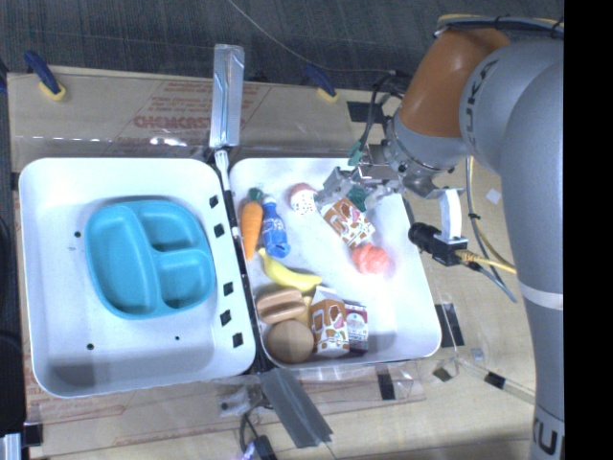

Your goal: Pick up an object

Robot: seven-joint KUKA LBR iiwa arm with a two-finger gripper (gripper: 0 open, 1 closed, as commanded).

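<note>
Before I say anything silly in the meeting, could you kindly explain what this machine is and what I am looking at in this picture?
This is one camera fixed above a bench, looking down at a slant. The big grey robot arm with an orange band reaches in from the right; its two-finger gripper hangs over the right white bin, right at a brown-and-white patterned packet. I cannot tell whether it holds the packet. That bin also has toy food: an orange carrot, a blue bottle, a yellow banana, a pink-red round fruit and a brown bun. The left white bin holds a blue divided tray.
</note>
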